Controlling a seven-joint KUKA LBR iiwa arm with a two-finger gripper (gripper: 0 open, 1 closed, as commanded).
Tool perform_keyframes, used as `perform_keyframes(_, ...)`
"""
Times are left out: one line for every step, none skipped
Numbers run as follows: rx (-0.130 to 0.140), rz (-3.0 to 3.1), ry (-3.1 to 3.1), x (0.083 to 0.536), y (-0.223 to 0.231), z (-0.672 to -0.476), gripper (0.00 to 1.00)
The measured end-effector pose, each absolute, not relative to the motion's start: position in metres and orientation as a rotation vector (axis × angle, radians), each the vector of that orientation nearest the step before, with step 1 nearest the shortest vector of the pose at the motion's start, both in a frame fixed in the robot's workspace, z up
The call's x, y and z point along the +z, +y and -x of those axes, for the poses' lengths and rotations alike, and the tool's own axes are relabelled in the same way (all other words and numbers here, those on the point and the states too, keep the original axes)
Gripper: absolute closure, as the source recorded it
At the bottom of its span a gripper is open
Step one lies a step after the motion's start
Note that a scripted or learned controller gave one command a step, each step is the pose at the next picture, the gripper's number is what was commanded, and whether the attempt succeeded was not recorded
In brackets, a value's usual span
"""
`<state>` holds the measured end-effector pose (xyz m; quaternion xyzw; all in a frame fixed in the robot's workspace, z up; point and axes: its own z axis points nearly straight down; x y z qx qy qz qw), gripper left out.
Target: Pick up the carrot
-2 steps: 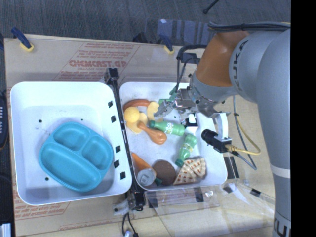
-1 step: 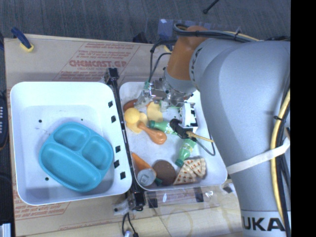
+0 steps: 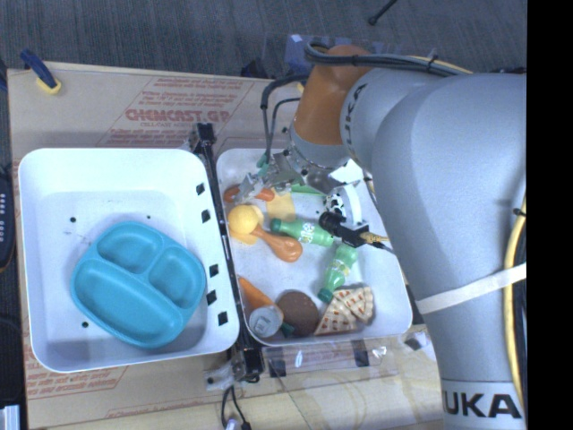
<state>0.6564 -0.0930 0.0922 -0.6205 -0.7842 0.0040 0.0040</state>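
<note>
The carrot (image 3: pixel 254 291) lies at the lower left of the right bin (image 3: pixel 391 325), an orange taper tight against the bin's left wall, just above a grey can (image 3: pixel 265 320) and beside a brown ball (image 3: pixel 298 310). Its long axis runs on a slant from upper left to lower right, with much of its lower end hidden by the can and ball. A waffle cone (image 3: pixel 347 307) sits to the right of the ball, and two green bottles (image 3: pixel 324 249) lie across the middle of the bin.

The gripper (image 3: pixel 261 184) sits at the top left of the same bin, low among the clutter near a small orange-red piece (image 3: pixel 235 193) (what that piece is I cannot make out), with a yellow lemon (image 3: pixel 244 220) and an orange pear-shaped toy (image 3: pixel 282 246) just below it. Whether its fingers are apart or together is not visible under the wrist, and nothing can be seen held.

So the carrot lies down-frame from the gripper, along the same left wall, with the lemon between them. In my judgement the move needs a lift, a shift toward the bottom of the frame, and jaws turned across the carrot's slant; the wall leaves little room on one side.

The left bin (image 3: pixel 36 267) holds a blue tray (image 3: pixel 136 280).
</note>
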Motion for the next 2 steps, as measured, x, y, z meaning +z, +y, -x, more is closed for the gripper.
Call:
perform_keyframes(0.019,1.934,-2.464,0.103,-0.093,-0.657,1.00)
perform_keyframes(0.006,2.549,-1.832,0.194,-0.042,-0.657,1.00)
